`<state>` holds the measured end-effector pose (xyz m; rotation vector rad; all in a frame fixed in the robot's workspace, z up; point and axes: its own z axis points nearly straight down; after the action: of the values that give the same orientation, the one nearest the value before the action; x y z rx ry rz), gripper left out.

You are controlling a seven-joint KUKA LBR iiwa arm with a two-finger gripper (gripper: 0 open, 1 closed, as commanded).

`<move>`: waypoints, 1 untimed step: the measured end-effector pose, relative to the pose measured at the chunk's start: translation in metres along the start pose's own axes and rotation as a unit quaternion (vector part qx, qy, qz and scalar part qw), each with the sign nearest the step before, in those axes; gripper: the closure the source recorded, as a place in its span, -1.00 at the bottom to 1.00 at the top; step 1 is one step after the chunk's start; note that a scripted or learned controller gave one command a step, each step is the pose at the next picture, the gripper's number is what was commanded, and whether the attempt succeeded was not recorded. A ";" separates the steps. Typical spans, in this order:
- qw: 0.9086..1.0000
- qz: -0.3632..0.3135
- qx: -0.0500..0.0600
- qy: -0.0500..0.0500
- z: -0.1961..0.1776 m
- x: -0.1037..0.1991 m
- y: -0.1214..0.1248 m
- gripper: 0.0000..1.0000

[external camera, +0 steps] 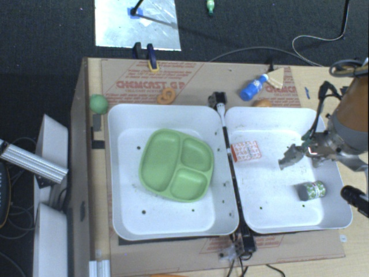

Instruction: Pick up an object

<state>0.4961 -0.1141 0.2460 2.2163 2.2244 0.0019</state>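
While the arm (pixel 351 120) reaches in from the right, we see its gripper (pixel 290 157) hanging over the right bin (pixel 271 212), towards that bin's right half; whether it is released or clenched we cannot tell, and we see nothing held in it. Just below the gripper and a little to its right, a small green and white can (pixel 312 190) lies on its side on the bin floor, apart from the gripper. Near the left wall of the same bin we find a small flat packet with red print (pixel 246 150), well apart from the can. We see the left bin (pixel 132 218) holding a green divided plate (pixel 176 164) with three compartments, lying flat near the bin's middle. Both bins rest on a brown cardboard sheet (pixel 190 77) with red lettering. On that sheet, behind the bins, we spot a blue and white bottle (pixel 254 88) lying on its side, an orange ring (pixel 166 95) and a green ball (pixel 98 103) by the left bin's far corner. Farther back, on the dark floor, we see a shiny grey sheet (pixel 137 16) and a small green bottle (pixel 210 4)
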 end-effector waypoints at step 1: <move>1.000 0.002 0.002 0.000 0.156 -0.054 -0.011 -1.00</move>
<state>0.4855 -0.1680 0.0897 2.2218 2.2231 -0.0021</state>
